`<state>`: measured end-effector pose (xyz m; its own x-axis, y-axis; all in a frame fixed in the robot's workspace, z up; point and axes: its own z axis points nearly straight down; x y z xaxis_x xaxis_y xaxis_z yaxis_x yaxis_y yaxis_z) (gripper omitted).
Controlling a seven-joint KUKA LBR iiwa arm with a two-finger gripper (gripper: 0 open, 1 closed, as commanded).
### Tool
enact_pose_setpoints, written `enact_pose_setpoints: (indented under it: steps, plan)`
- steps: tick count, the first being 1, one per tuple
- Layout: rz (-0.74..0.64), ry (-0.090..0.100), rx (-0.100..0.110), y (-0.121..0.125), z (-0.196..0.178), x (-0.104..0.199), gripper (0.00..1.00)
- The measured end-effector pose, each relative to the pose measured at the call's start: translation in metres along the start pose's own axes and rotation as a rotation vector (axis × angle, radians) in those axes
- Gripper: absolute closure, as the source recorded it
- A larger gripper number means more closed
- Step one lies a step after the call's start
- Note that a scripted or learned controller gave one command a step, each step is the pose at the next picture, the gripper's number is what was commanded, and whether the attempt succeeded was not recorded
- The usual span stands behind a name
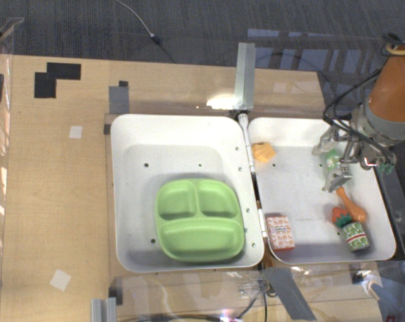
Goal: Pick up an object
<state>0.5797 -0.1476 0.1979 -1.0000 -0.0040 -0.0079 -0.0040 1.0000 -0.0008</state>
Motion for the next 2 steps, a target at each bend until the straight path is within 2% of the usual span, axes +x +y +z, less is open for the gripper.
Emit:
enact_pose_setpoints:
  steps: [1,2]
  plan:
    - [-0.121,-0.001,0.0,-0.027,0.103,0.063,0.0]
    - [-0.127,-0.01,0.003,-0.026,0.09,0.059,1.0]
